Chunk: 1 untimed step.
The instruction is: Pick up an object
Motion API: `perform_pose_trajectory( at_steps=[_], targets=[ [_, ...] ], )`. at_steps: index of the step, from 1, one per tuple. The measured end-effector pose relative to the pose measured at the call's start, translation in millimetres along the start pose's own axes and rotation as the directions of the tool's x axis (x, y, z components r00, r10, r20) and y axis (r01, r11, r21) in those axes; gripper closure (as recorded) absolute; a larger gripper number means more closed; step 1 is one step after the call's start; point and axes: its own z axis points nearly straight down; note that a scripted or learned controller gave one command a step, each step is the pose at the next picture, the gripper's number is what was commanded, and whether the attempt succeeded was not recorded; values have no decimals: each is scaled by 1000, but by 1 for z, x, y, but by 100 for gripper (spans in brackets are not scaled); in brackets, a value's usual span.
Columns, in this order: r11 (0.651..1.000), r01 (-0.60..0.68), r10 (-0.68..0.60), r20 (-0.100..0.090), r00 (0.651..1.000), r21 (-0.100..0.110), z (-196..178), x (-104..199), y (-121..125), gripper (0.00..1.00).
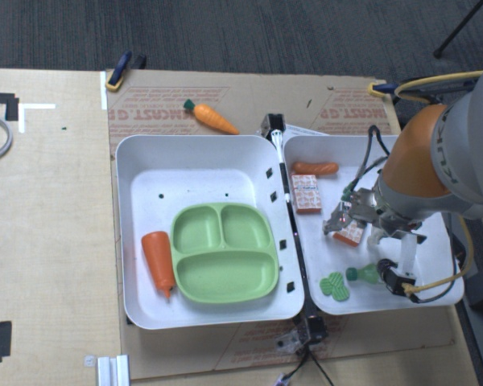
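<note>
My gripper (pixel 339 221) is low inside the right bin (pixel 435 296), near its middle. A small red and white packet (pixel 352 234) lies right against its lower side; I cannot see whether it is gripped. To the left a red and white box (pixel 307 192) lies flat, and an orange sausage (pixel 315 168) rests beyond it at the far wall. Toward the front of the bin are a green leafy toy (pixel 334 286) and a small green piece (pixel 364 275).
The left bin (pixel 137 167) holds a green divided plate (pixel 225 252) and an orange carrot (pixel 158 261) beside it. Another carrot (pixel 212 117) lies on the cardboard behind the bins. A blue clamp (pixel 119 69) sits at the cardboard's far left corner.
</note>
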Motion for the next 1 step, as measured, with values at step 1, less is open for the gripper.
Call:
perform_pose_trajectory(
  at_steps=[1],
  targets=[
    [1000, -3, 3, 0, 1000, -1, -10, 0, 1, 100]
  ],
)
